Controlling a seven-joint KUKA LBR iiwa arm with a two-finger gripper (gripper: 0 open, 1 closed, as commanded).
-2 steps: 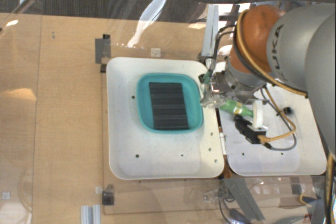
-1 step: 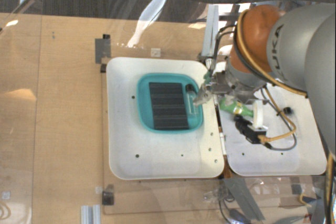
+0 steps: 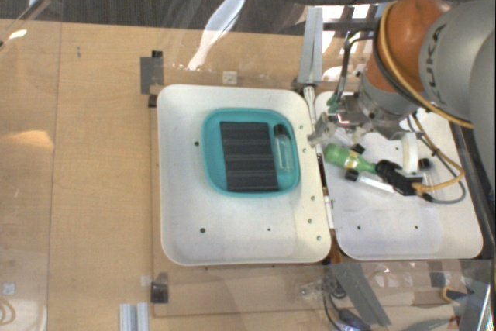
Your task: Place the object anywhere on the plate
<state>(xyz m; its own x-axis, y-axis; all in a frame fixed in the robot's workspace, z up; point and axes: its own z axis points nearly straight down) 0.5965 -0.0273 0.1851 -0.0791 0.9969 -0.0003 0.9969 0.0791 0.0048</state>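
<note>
glossy teal rounded-square plate (image 3: pixel 250 152) with dark ribbed centre, in smooth white bin (image 3: pixel 186 221)

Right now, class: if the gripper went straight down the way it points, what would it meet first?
Probably the green marker lying in the right bin, just below the gripper; depth is hard to judge from this slant.

From my console I see the grey arm (image 3: pixel 457 50) reaching in from the right (orange band above the wrist), bent downward, its gripper (image 3: pixel 341 124) hanging low, pointed down.
</note>
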